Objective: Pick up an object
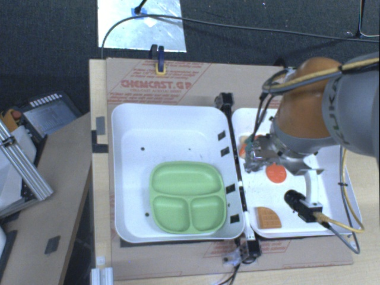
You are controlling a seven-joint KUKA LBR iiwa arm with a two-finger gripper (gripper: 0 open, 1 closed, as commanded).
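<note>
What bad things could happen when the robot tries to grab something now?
The orange round thing lies partly under the arm's wrist, so the gripper might come down beside it and miss.

The brown waffle-like piece sits close to the right bin's front edge, so a grab there might bump the wall.

The yellow cable loops over that bin's corner and could snag as the arm moves.

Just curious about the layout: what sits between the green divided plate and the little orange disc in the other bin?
In the camera view, the bins' adjoining white walls, clipped with black tabs, separate the green plate from the orange disc.
</note>
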